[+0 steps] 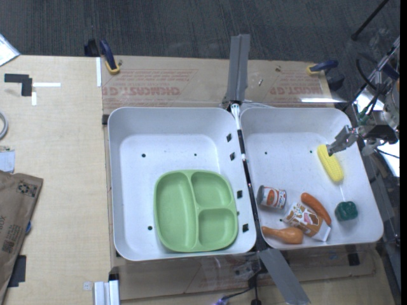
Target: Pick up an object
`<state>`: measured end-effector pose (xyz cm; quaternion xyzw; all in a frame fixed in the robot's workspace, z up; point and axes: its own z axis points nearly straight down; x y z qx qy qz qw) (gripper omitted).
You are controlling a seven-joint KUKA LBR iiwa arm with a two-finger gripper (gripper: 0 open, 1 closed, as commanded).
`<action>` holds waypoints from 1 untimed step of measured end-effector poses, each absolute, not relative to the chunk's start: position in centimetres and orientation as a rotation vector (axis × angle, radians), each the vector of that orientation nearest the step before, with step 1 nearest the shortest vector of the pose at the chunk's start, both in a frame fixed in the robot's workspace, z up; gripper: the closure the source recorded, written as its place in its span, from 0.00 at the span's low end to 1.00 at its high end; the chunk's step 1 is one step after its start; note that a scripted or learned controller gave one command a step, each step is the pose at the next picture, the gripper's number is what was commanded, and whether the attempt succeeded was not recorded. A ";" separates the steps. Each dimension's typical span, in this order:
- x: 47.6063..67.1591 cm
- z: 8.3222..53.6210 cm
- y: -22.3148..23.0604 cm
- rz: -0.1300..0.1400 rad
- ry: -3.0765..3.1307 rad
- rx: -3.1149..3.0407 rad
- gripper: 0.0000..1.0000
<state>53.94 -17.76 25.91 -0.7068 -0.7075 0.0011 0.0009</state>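
- Two shallow white bins side by side on the bench (pixel 57 145): left bin (pixel 127 170) and right bin (pixel 286 145), touching along a shared middle edge.
- One green divided plate (pixel 196 210) in the left bin, three compartments, lying flat toward the near side.
- Five small things in the right bin: one yellow corn cob (pixel 331 163), one small can (pixel 272 197) on its side, one orange carrot (pixel 316 208), one printed packet (pixel 305 220) just beside the carrot, one orange-brown piece (pixel 283 234) at the near wall.
- One dark green round item (pixel 346 211) near the right wall as well, making six.
- One claw (pixel 336 145) reaching in from the right, tip at the upper end of the corn cob; cannot tell whether spread or pressed together.
- Pale wood bench top, brown printed cardboard (pixel 165 84) under the far side of the bins, one blue clamp (pixel 109 59) at the far left corner and one (pixel 324 66) at the far right.
- Dark grey carpet (pixel 191 11) beyond the bench.
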 end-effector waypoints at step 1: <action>55.5 20.0 -22.1 0.002 -2.418 -2.004 0.00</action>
